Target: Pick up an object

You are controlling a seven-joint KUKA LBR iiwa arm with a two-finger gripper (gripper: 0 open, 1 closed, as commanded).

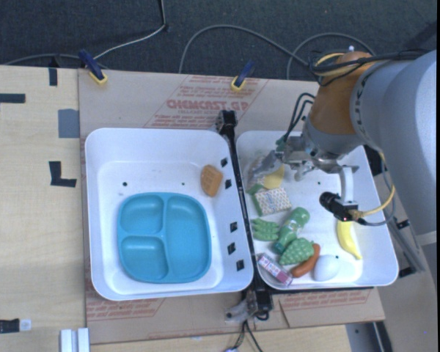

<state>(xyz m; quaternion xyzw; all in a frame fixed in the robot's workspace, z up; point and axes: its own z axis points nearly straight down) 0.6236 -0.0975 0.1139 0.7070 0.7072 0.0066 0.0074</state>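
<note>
1. The grey arm (pixel 396 116) with its orange band (pixel 337 105) reached in from the right and hung over the far part of the right bin (pixel 378 270).
2. The pincer (pixel 297 163) sat low at the far left of that bin; its tips were hidden under the wrist hardware, so whether it was released or clenched could not be told.
3. Directly beneath it lay a yellow piece (pixel 273 178) and something greyish (pixel 262 165), both partly covered and hard to identify.
4. Just nearer lay a pale patterned packet (pixel 273 200), its long axis running left to right with a slight tilt.
5. A cluster of green toys (pixel 286 235) lay nearer still, the pieces pointing mostly from near left to far right.
6. A banana (pixel 348 239) lay at the right of the bin, its long axis running far to near, curving at the near end.
7. A white egg-shaped object (pixel 326 268) rested at the near edge, touching an orange carrot-like piece (pixel 306 264) lying aslant.
8. A pink-labelled tube (pixel 273 268) lay at the near left corner, pointing far left to near right.
9. A black part (pixel 336 205) with a yellow cable hung over the bin's middle.
10. The left bin (pixel 103 152) held a blue divided tray (pixel 163 237) and a small tan object (pixel 211 180) near the far right, upright in its long axis.
11. Both bins stood on a cardboard sheet (pixel 132 101) on the counter (pixel 29 211).
</note>
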